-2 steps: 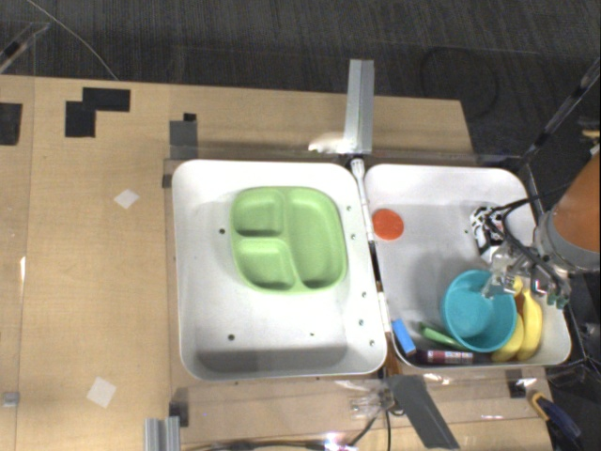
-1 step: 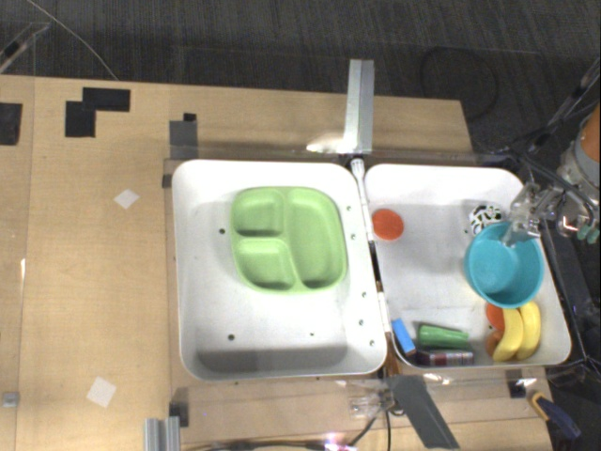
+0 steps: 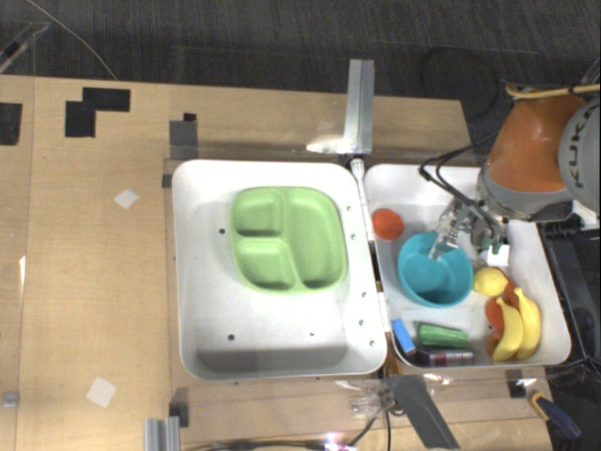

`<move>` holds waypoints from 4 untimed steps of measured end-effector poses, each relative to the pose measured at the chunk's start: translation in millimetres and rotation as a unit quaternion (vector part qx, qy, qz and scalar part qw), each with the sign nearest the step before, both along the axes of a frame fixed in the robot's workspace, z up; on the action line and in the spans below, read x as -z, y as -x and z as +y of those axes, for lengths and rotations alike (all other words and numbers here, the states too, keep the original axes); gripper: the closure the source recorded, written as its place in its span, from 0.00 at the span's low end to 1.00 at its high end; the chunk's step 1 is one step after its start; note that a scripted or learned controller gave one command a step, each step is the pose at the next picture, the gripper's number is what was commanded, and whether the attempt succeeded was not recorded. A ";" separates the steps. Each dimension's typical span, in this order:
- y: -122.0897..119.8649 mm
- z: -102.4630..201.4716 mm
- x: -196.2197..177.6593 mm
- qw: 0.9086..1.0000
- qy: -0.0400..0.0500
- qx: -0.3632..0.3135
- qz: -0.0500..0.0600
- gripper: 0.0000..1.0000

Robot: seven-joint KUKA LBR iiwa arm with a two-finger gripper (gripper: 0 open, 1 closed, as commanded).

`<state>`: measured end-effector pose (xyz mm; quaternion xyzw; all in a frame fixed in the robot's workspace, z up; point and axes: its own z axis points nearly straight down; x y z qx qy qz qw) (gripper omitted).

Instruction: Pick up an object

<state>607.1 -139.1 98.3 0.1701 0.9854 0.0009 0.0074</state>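
Observation:
The right bin (image 3: 554,280) holds a blue bowl (image 3: 434,275), an orange ball (image 3: 387,223), a yellow lemon (image 3: 490,281), a banana (image 3: 518,327) with a red-orange piece (image 3: 496,312) beside it, a green marker (image 3: 443,334), a small blue block (image 3: 403,334) and a dark stick (image 3: 443,355). My gripper (image 3: 465,240) hangs over the bowl's far right rim, open, one finger (image 3: 443,242) reaching inside the bowl. Nothing sits between the fingers.
The left bin (image 3: 202,252) bears a green divided plate (image 3: 286,239). A metal post (image 3: 361,106) stands behind the wall between the two bins. The arm's orange band (image 3: 535,148) looms over the right bin's far corner. Black cables (image 3: 451,169) trail there.

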 end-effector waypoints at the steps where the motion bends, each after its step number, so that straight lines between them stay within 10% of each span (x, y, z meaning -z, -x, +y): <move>1: -25.2 6.5 -88.1 0.995 -0.001 0.101 0.000 1.00; 2: -24.2 6.3 -86.0 0.995 -0.001 0.101 0.002 0.00; 3: -22.1 -32.3 5.5 0.993 -0.001 0.121 -0.001 0.00; 4: -35.1 -31.9 7.7 0.990 -0.001 0.139 0.000 0.00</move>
